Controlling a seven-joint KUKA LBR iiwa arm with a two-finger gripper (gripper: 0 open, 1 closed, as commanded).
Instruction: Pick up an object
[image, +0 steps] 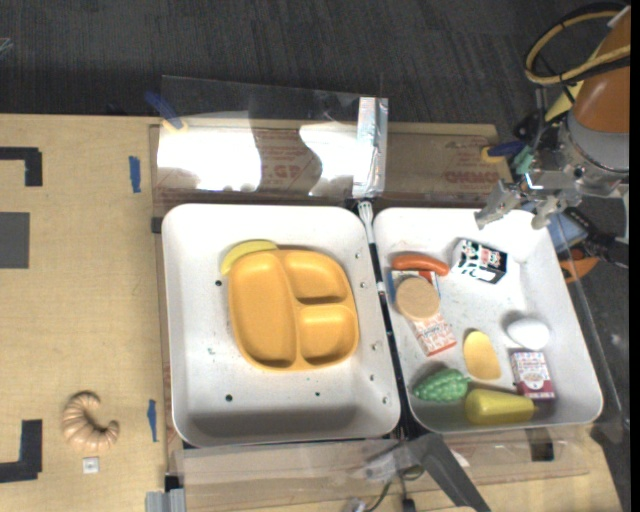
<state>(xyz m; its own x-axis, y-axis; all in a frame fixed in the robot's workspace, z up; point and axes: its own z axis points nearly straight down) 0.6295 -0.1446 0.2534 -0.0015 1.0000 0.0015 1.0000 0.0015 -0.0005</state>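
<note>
The gripper (520, 207) hangs over the upper right corner of the right bin (570, 330) with its jaws spread and nothing between them. In that bin lie a black-and-white packet (482, 260), a sausage (420, 264), a round biscuit (417, 297), a green bunch (441, 385) and a yellow block (497, 405). The left bin (190, 300) holds a yellow divided tray (293, 306), and a croissant (89, 421) sits on the counter (70, 300).
</note>
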